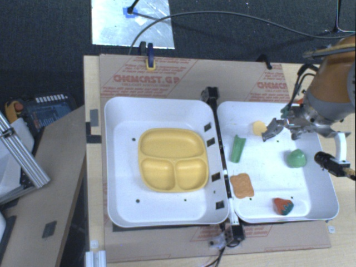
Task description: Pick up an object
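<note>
Since the task names no particular object, any of the five pieces lying in the right bin (334, 202) would do: a small yellow piece (258, 128) near the bin's far side, a green elongated piece (238, 148) by the divider, a rounded green piece (296, 158) toward the right wall, a flat orange-brown piece (242, 185) and a red and green piece (283, 206) near the front edge. The left bin (119, 149) bears a yellow divided tray (169, 159).

The gripper (272, 132) hangs just beside the yellow piece, at its right, and nothing appears between its fingers (whether they stand spread or closed I cannot tell at this size). My worry is that the piece is small and rounded, so a descent slightly off its middle could nudge it toward the far wall or let it squirt out as the fingers close. A grasp attempted from this offset would likely close on air.

As to pose, the arm (334, 85) reaches in from the right over the bin's far corner, its orange band above the wrist, the wrist angled so the gripper points down and leftward toward the yellow piece. It appears to be above the bin floor rather than touching it, though the height is hard to judge.
</note>
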Robot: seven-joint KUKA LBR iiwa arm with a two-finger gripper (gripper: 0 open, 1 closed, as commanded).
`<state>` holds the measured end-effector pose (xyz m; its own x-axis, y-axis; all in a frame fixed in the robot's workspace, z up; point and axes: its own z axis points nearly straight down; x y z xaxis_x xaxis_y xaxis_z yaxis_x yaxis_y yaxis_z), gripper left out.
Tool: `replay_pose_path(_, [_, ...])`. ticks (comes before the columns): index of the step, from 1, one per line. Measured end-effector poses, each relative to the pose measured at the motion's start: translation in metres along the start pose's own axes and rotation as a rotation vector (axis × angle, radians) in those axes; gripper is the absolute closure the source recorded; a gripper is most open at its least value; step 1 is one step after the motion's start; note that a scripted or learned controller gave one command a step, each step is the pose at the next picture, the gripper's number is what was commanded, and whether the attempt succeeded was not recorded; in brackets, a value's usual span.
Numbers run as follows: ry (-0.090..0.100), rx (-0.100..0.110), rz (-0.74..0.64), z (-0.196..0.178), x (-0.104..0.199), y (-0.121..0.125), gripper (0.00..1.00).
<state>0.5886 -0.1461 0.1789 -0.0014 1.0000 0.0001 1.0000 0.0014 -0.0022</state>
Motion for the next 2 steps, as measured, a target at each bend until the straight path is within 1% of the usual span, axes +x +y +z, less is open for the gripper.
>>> replay_pose_path(1, [0.000,-0.002,0.001,0.051,-0.010,-0.001,0.00])
replay_pose_path(2, [0.000,-0.001,0.000,0.096,-0.010,-0.001,0.00])
